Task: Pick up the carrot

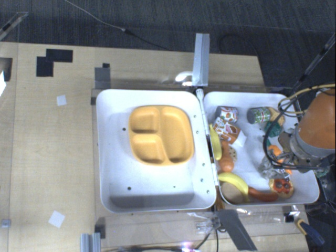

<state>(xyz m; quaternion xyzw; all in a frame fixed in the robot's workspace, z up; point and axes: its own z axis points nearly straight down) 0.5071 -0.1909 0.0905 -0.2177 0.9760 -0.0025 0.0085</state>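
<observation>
A small orange piece that looks like the carrot [273, 151] lies in the right bin [247, 100], near its right side. It is partly covered by the gripper [275, 163], which hangs low over that spot below the arm's orange band [320, 121]. Cables and the wrist hide the gripper's tips and most of the carrot. I cannot tell whether the carrot is touched or gripped.
The right bin also holds a printed packet [227, 122], a green can [259, 114], a banana [234, 182], an orange fruit [226, 165], a red item [261, 195] and a small fruit-print pack [282, 187]. A yellow divided tray [159, 134] sits in the left bin [113, 156].
</observation>
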